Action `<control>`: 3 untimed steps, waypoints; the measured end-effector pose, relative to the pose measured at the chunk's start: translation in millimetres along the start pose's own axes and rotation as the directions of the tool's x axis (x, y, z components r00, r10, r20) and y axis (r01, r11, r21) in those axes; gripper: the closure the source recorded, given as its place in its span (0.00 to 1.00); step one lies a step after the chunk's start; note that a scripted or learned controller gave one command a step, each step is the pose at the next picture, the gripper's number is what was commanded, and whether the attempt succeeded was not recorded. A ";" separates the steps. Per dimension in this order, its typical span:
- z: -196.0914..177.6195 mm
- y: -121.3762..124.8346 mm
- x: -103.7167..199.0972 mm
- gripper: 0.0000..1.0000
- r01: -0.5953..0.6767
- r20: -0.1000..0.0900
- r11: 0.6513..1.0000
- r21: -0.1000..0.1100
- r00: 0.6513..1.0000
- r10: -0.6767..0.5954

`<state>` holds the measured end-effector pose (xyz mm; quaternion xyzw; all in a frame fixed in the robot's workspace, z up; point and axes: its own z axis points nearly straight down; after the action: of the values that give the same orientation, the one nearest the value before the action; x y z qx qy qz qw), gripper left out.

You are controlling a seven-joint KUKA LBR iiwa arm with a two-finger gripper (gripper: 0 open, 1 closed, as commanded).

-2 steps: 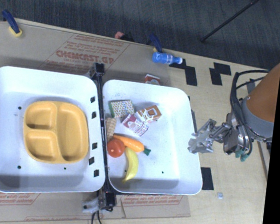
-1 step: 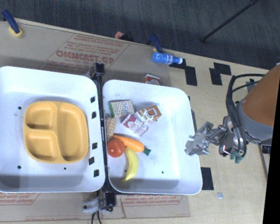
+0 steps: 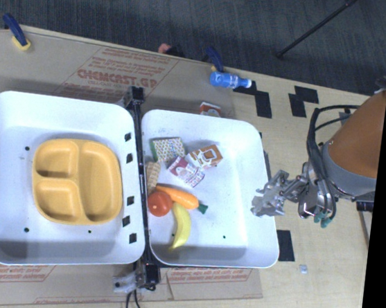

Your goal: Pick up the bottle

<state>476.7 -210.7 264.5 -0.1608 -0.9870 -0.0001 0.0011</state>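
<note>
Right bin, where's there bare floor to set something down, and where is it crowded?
In the right bin, bare floor runs along the right wall, beside the gripper, and across the front right corner past the banana. The left half is crowded: small cartons, carrot, tomato and banana packed together.

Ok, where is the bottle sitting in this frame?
The bottle lies on its side on the bench, outside both bins, just beyond the far edge of the right bin and well away from the hand.

bins: smooth white plastic | tray: matt yellow plastic | claw: bare metal
</note>
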 end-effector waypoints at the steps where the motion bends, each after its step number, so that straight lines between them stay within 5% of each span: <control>1: -0.1 0.0 0.0 1.00 0.045 0.000 0.999 0.000 0.999 -0.045; 2: -3.8 -0.6 -0.3 1.00 -0.045 0.003 0.999 0.001 0.999 0.045; 3: 9.9 0.1 0.1 1.00 0.013 0.000 1.000 0.000 1.000 -0.013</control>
<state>476.6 -210.5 254.6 -0.1542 -0.9880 -0.0002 0.0013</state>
